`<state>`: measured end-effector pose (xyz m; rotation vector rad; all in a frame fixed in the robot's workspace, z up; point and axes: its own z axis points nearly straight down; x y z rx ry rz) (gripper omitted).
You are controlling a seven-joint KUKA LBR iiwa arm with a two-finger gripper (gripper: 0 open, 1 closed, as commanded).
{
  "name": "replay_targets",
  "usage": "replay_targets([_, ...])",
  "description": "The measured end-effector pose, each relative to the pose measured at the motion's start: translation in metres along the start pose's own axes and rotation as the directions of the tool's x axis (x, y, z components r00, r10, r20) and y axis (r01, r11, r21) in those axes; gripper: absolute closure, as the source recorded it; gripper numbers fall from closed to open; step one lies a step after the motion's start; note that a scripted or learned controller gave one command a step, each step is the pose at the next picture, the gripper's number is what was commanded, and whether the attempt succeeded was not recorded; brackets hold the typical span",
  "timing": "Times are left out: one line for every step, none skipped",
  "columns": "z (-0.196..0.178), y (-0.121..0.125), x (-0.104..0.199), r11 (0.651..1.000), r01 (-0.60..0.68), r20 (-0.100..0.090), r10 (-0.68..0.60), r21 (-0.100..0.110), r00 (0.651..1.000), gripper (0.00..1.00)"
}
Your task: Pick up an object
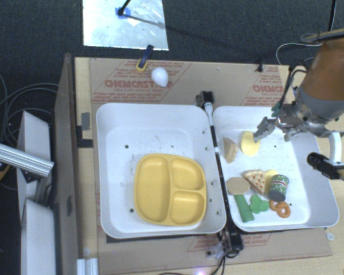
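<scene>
The right bin (315, 211) holds several toy foods. A yellow round piece (250, 144) lies beside a beige wedge (231, 150) near the bin's left wall. Further front are a pizza slice (255, 179), a brown disc (237, 185), a green block (245, 207), a small green-labelled can (278, 186) and an orange pretzel ring (282, 209). My gripper (277, 130) hangs over the back of this bin, just right of and above the yellow piece. Its fingers (263, 128) are spread open with nothing between them.
The left bin (120, 125) carries a yellow compartment plate (171, 188). A white ball (159, 76) and a small blue-yellow item (144, 58) lie on the cardboard behind the bins. The arm's grey and orange body (329, 79) covers the right bin's back right corner.
</scene>
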<state>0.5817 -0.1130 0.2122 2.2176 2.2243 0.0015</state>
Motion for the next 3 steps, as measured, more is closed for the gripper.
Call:
replay_targets([0.132,-0.072,0.021,1.000,-0.003,0.000,0.003,-0.001,1.000,0.00])
replay_targets([0.116,-0.069,0.020,1.000,-0.001,0.001,0.001,-0.006,1.000,1.00])
replay_targets([0.023,-0.035,0.086,1.000,0.008,-0.001,-0.008,-0.009,1.000,1.00])
